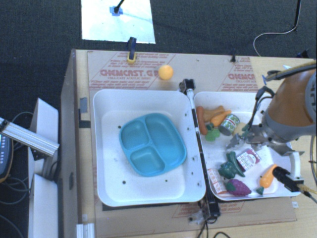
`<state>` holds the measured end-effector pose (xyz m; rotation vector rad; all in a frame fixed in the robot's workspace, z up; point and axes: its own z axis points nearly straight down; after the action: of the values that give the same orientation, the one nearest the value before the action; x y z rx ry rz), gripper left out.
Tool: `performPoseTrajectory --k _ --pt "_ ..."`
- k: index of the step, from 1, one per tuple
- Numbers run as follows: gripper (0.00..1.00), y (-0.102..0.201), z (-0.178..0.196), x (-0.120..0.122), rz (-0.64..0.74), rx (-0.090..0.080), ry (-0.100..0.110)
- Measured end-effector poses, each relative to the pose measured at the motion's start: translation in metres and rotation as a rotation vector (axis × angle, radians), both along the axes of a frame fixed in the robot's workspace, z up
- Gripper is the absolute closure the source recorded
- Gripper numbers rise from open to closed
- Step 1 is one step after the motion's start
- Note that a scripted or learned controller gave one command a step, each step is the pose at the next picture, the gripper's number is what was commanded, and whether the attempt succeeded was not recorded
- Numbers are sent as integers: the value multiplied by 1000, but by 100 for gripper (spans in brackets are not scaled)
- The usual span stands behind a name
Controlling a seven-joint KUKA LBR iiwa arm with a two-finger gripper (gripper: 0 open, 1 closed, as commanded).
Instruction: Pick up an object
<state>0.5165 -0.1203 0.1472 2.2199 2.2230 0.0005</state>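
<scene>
The worktop (143,66) bears the left bin (106,148) with a blue divided plate (151,144). In the right bin (247,99), the end effector (241,139) hovers above toy food: carrot (217,115), can (229,123), purple grapes (237,186).

Two white bins (106,133) sit on the surface; one blue divided plate (152,144); one orange ball (165,72); one can (229,123); one purple grape bunch (238,187); one small carton (247,159); one dark green toy (230,166).

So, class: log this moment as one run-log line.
gripper: over right bin | holding: nothing seen | tray: left bin
</scene>
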Motion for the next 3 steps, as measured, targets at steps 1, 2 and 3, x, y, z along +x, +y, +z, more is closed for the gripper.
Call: performPoseTrajectory --k 1,2,3 --pt "0 30 -59 -11 -1 -5 -13" --pt "0 2 -63 63 2 -1 -2" --pt "0 15 -63 0 0 -1 -1"
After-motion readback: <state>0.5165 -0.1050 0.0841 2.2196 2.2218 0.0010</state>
